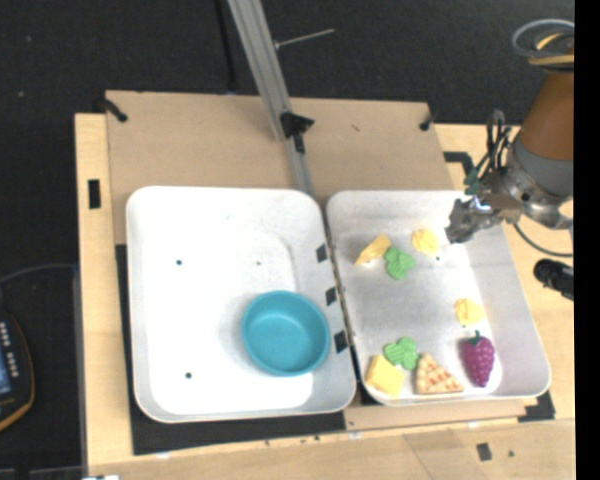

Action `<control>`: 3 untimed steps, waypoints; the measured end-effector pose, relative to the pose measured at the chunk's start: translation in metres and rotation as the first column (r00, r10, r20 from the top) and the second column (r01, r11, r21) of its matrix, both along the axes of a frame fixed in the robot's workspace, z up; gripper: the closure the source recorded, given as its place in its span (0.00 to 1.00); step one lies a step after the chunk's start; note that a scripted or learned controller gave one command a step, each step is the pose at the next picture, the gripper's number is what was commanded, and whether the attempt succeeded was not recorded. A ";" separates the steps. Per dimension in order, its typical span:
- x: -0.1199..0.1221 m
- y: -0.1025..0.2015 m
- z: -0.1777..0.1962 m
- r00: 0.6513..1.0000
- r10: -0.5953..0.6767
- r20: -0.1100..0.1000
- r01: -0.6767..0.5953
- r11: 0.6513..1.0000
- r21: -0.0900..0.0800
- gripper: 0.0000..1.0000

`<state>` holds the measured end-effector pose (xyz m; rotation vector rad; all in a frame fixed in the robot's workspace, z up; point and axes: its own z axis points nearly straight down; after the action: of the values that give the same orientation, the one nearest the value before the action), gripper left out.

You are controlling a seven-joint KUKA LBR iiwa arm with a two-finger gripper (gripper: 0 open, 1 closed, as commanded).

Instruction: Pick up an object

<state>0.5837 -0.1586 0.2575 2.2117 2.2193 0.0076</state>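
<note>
My gripper (460, 224) hangs over the upper right part of the right bin (510, 278), just right of a small yellow piece (425, 240). A yellow wedge (372, 251) and a green leafy piece (399, 264) lie to the left of that piece. Lower in the bin are another small yellow piece (467, 312), purple grapes (478, 358), a pizza slice (433, 377), a yellow block (384, 375) and a second green piece (402, 351). Nothing shows between the fingers.
The left bin (180, 238) holds a blue bowl (284, 332) near its lower right corner. A grey metal pole (265, 68) slants up from between the bins. The arm's cables and a black fitting (555, 274) sit at the right edge.
</note>
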 end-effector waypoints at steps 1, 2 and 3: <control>0.001 -0.001 0.041 1.000 0.000 -0.003 0.000 1.000 0.000 1.00; 0.015 0.052 0.041 1.000 0.003 -0.006 -0.003 1.000 0.002 1.00; 0.037 0.104 0.036 1.000 0.003 -0.006 -0.003 1.000 0.002 1.00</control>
<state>0.6202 -0.0549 0.2938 2.2124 2.2264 0.0028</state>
